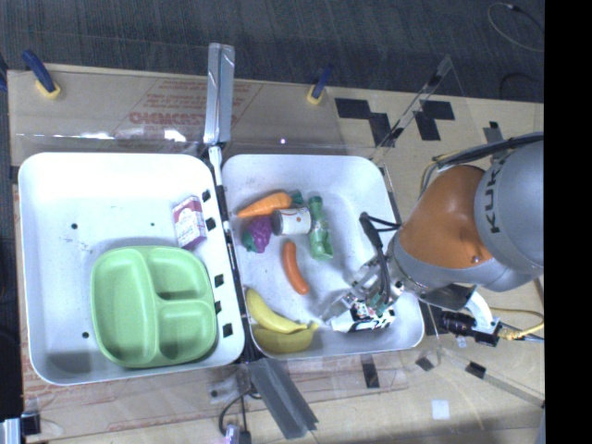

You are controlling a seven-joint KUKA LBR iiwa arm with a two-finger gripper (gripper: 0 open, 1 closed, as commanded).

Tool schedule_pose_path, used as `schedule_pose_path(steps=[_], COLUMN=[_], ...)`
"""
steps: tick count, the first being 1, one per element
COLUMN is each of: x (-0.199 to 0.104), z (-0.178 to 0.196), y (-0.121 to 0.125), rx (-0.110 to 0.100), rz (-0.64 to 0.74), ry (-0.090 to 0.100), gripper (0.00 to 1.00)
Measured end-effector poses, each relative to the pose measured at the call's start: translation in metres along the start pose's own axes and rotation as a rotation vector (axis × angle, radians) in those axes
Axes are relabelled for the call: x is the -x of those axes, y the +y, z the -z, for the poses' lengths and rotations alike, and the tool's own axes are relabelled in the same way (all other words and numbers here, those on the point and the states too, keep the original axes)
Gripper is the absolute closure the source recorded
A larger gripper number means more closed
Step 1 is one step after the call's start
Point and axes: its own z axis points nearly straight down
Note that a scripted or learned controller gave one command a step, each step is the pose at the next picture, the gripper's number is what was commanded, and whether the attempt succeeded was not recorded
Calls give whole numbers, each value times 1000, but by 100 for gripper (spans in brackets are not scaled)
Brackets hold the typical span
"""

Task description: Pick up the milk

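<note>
1. I count two white bins, side by side – left bin [37,248] and right bin [388,192], with a grey divider [219,91] running up between them.
2. Left bin holds two things: one green compartment tray [153,305] with three sections, low in the bin, and one small red and white carton [189,221] just above its upper right corner, near the middle wall.
3. Right bin, as I count it: one carrot [264,204], one purple piece, maybe grapes [258,237], one white cup-like can lying on its side [294,221], one green bottle [319,229], one orange sausage-like stick [295,266], one banana [276,317] with a yellow piece under it that I can't name.
4. One milk carton [363,317], black and white cow pattern, lies in the lower right corner of the right bin, close to the right of the banana tip.
5. One arm [499,220], grey with an orange band, comes in from the right; its gripper [375,289] sits right over the milk – I can't tell if the fingers are apart, together or on it, too cluttered.
6. Surface: tan cardboard-like bench [120,100] with red print, black square marks at top right, two blue and yellow clamps at the back edge. Dark carpet [277,17] behind, a cable at top right.
</note>
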Motion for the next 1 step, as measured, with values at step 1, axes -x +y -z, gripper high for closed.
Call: schedule_pose_path(steps=[1], x=[25], z=[33], y=[21], rx=[-2], rz=[-291], ry=[1], gripper=[0])
